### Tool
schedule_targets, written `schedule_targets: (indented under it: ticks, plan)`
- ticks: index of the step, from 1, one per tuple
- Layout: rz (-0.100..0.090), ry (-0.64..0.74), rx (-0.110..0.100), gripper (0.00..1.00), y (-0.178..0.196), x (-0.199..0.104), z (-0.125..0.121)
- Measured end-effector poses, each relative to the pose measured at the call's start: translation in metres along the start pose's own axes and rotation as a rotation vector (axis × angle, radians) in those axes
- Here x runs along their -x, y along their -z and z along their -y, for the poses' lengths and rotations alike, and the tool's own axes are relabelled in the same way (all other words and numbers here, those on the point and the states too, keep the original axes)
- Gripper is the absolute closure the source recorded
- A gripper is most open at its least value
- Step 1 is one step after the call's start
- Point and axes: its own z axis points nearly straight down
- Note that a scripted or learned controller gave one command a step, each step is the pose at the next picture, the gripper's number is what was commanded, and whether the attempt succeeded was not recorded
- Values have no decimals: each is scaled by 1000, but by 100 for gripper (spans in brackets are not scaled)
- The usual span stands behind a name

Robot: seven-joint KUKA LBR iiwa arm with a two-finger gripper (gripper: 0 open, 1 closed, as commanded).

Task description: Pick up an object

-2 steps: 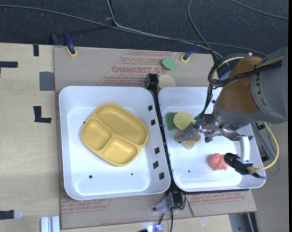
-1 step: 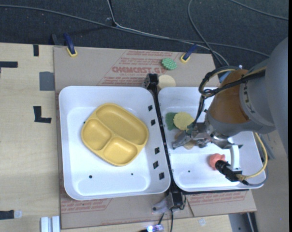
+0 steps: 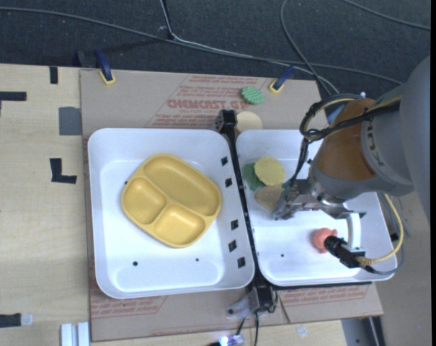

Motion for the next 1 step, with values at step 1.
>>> schedule_targets:
  ticks: [1]
  plan:
    - [-1, 0, 3, 100, 63, -1, -4]
